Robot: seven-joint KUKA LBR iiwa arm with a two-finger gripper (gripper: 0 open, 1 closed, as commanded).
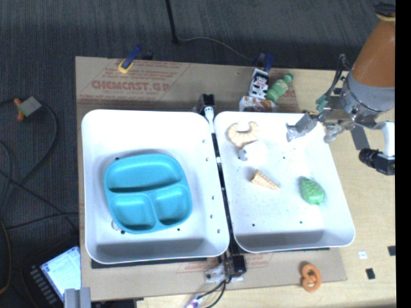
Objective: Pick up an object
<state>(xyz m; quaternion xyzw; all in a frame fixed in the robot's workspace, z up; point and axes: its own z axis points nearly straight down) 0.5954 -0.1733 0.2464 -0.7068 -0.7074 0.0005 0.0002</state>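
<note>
Objects to pick: three small things lie in the right bin (334, 239).
Ice cream cone: a little tan toy cone (264, 181) lies flat near the middle of the right bin.
Green toy: a bumpy green toy (311, 190) lies to the right of the cone, a bit apart from it.
Tan and white toy: a curved tan and white toy (243, 133) lies at the far left corner of the right bin, close to the wall between the bins.
Gripper: the gripper (312, 126) hangs over the far right part of the right bin, well apart from all three toys. Nothing is between its fingers. I cannot tell how wide the fingers are.
Arm: the grey arm with its orange band (380, 50) comes in from the right.
Left bin: the left bin (96, 133) holds a blue tray (148, 192) with three parts.
Bench: a green bottle toy (279, 87) lies past the far edge of the right bin. An orange ring (311, 276) lies near the front edge, outside the bins.
</note>
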